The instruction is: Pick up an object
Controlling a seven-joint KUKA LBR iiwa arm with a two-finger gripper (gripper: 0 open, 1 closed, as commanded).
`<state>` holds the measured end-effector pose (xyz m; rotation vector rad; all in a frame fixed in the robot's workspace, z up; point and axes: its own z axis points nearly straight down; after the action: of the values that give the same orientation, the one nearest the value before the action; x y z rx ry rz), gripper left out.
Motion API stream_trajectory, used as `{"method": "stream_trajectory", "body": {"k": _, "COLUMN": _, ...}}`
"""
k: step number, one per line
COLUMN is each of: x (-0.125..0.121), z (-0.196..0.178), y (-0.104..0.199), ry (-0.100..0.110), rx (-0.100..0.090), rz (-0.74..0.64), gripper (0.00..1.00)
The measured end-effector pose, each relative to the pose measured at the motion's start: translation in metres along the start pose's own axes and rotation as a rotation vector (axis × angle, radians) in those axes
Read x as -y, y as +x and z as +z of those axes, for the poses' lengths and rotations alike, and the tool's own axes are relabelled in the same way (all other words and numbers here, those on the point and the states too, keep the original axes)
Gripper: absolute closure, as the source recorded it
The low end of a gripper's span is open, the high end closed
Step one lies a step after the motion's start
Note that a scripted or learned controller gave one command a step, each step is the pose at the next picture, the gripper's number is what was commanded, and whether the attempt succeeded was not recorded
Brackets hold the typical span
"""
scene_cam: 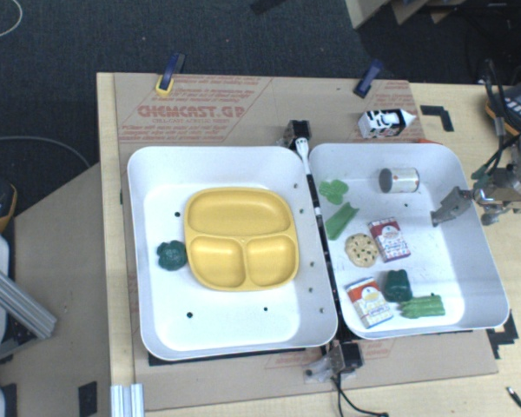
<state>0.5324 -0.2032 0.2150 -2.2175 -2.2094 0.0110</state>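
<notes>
White plastic walls frame the right bin [469, 233], and every loose candidate for lifting lies in it: a metal can [399, 180] on its side near the upper middle, two green leafy pieces [337, 207] along the left wall, a round cookie [361, 249], a small red box [389, 240] just right of it, a second red carton [369, 302] toward the lower edge, a dark green pepper [397, 286] touching that carton's upper right corner, and a light green piece [422, 307] beside it. At the right of the frame the gripper [456, 205] hangs over bare floor of that bin, well apart from all of these; whether its pincer is spread or closed I cannot tell at this size. A good attempt would probably favour the can, which sits alone with room on both sides, and approach across its narrow width. The crowded lower cluster looks riskier, since neighbours could be nudged. The yellow tray [241, 237] and broccoli [171, 254] lie in the left bin [148, 189].
</notes>
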Motion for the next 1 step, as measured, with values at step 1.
{"method": "stream_trajectory", "body": {"k": 1, "x": -0.003, "z": -0.0072, "y": 0.0005, "ry": -0.014, "rx": 0.004, "rz": -0.004, "gripper": 0.0}}
